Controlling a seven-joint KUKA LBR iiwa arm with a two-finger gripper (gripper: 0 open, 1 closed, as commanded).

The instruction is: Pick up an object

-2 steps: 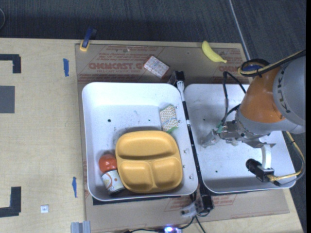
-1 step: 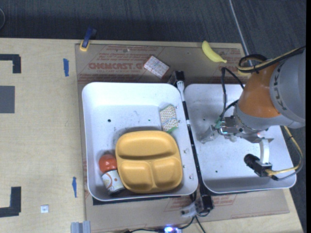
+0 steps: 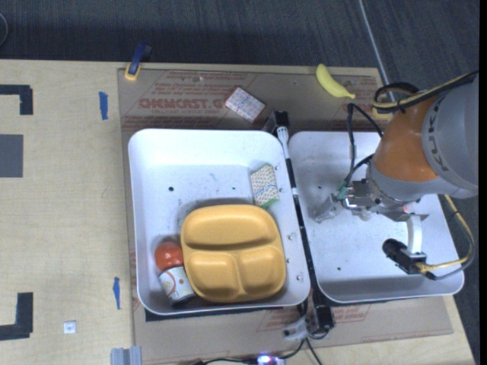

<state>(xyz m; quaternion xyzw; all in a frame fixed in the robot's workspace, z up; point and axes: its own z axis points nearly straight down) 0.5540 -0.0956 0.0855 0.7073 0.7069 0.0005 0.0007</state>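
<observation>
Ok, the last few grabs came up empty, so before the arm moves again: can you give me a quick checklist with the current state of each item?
1. Objects available to pick: ok. Yellow tray, patterned packet and orange-capped bottle lie in the left bin.
2. Gripper over an object: not ok. It sits over the right bin, near the divider.
3. Gripper already holding something: cannot tell.
4. Bottle free to grab: not ok, it is wedged against the tray.
5. Packet free: ok, though leaning at the bin wall.
</observation>
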